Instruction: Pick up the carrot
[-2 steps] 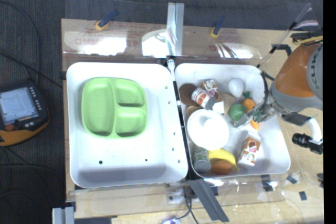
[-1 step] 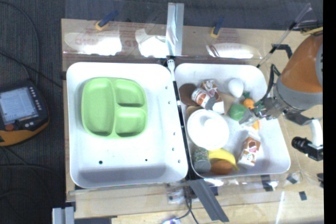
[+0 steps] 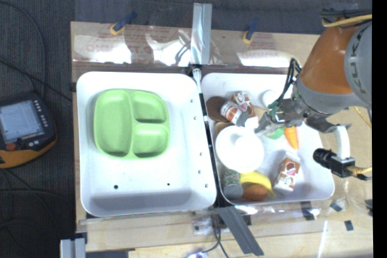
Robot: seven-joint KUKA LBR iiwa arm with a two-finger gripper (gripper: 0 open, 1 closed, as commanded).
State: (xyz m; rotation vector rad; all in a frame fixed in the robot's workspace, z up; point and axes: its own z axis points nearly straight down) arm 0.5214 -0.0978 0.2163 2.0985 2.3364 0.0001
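Observation:
The carrot is a short orange piece lying in the right bin, toward its right side. My gripper hangs low over the bin, just left of the carrot's upper end and very close to it. The wrist covers the carrot's top. A small green item lies right below the gripper.
The right bin also holds a white bowl, a yellow fruit, a small carton, a printed cup and a dark can. A green divided plate sits in the left bin.

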